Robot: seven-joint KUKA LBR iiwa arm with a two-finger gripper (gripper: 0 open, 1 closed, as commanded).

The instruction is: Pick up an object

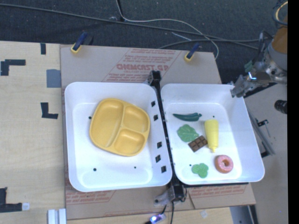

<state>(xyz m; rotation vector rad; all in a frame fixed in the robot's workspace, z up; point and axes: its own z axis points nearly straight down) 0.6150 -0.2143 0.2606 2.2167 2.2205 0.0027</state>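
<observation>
Spanning the middle of the desk (pixel 28 139), two shallow white bins sit side by side on a cardboard sheet (pixel 140 64). The left bin (pixel 77 125) carries a yellow divided plate (pixel 120 126). The right bin (pixel 243 134) carries the smaller things: a yellow bottle (pixel 211 133) near the middle, a green leaf (pixel 187 133) just to its left, a dark green pepper (pixel 188 116) above the leaf, a pink doughnut (pixel 224 164) below the bottle, a brown chocolate bar (pixel 197 144) touching the leaf's lower right, and a small green piece (pixel 201 170) near the front wall. The tool (pixel 243 85) hangs over the right bin's upper right corner, apart from every item, grasping nothing; I cannot tell how it is set.
</observation>
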